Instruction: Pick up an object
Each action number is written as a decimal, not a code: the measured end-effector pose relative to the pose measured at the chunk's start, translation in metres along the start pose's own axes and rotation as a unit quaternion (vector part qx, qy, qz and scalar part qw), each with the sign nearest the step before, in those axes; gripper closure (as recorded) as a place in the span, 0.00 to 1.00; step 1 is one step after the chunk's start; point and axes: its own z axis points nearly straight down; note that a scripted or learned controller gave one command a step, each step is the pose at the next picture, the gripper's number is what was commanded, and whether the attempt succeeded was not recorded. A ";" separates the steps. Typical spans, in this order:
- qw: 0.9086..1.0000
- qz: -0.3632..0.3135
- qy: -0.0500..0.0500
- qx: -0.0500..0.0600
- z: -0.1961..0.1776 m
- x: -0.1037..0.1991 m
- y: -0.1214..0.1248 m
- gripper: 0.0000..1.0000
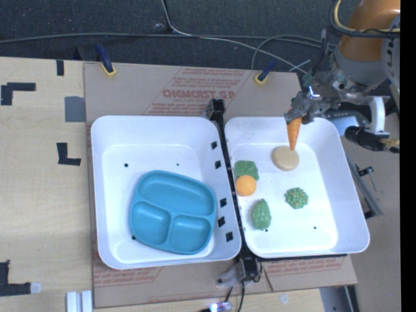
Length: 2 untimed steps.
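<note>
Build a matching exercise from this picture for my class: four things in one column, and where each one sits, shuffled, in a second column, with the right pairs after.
Things:
1. blue tray
2. carrot
3. beige round piece
4. orange fruit

Places:
A. hanging point-down from the claw, over the right bin's far edge
B. in the left bin
C. right bin, near the divider, just below a green leafy piece
D. right bin, just under the carrot's tip

Pairs: 1-B, 2-A, 3-D, 4-C
</note>
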 end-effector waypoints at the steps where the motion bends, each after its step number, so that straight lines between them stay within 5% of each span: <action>1: 1.000 -0.002 0.001 0.002 -0.001 0.052 -0.001 1.00; 2: 1.000 -0.002 0.001 0.003 0.015 0.109 -0.015 1.00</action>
